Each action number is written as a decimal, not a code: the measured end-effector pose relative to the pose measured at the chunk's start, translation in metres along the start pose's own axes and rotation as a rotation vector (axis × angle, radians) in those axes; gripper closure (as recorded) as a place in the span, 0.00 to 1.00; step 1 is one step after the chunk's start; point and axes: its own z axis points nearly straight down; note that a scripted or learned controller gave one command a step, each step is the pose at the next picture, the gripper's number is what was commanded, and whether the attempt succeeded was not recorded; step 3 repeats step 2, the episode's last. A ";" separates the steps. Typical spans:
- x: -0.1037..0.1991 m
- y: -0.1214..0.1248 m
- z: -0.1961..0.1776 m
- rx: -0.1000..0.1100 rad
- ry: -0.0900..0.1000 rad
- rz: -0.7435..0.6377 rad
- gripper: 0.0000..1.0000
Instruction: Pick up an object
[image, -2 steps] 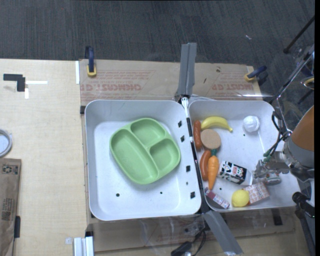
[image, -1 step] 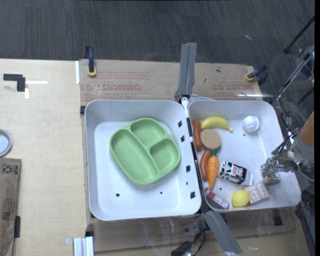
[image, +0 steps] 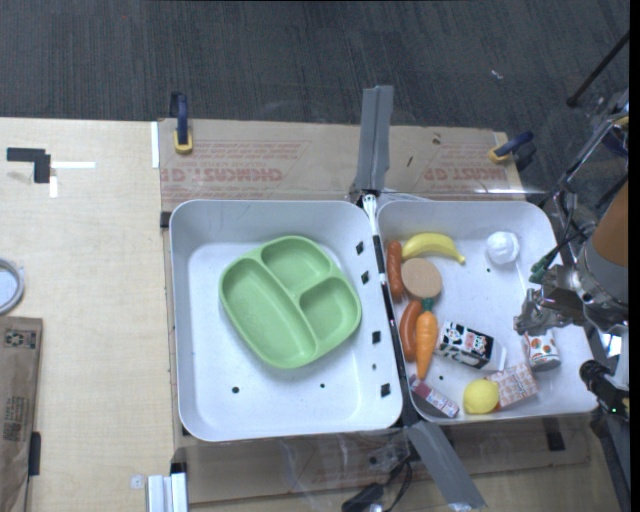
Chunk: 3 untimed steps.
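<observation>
The grey two-finger gripper (image: 537, 312) hangs over the right-hand part of the shallow white right bin (image: 470, 215), at the end of the grey arm with the orange band (image: 612, 245). Its metal tip is dark and cluttered from this angle, so whether it is released or clenched cannot be told, and nothing can be seen gripped in it. Just below the gripper, touching or nearly touching its tip, stands a small red-and-white printed cup (image: 542, 350). Further below it and slightly to the left lies a pink-patterned flat packet (image: 515, 384), with a round yellow toy lemon (image: 481, 396) touching that packet's left side. Left of the gripper and a little lower lies a black-and-white cow-print carton (image: 466, 344). Beyond that lies an orange toy carrot with a green top (image: 425, 340). Above the carrot sits a round brown disc (image: 421, 279), against a reddish toy sausage (image: 394, 268) by the bin's left wall. Up and to the left of the gripper lies a small white round object (image: 502, 246), with a yellow toy banana (image: 432, 245) farther left. Well apart from the gripper, the shallow white left bin (image: 200, 400) holds a pale green divided plastic plate (image: 290, 300).
</observation>
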 end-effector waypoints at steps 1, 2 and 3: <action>0.105 -0.029 -0.001 0.003 -0.001 0.222 1.00; 0.143 -0.039 0.011 0.002 -0.003 0.645 1.00; 0.143 -0.039 0.011 0.002 -0.003 0.645 1.00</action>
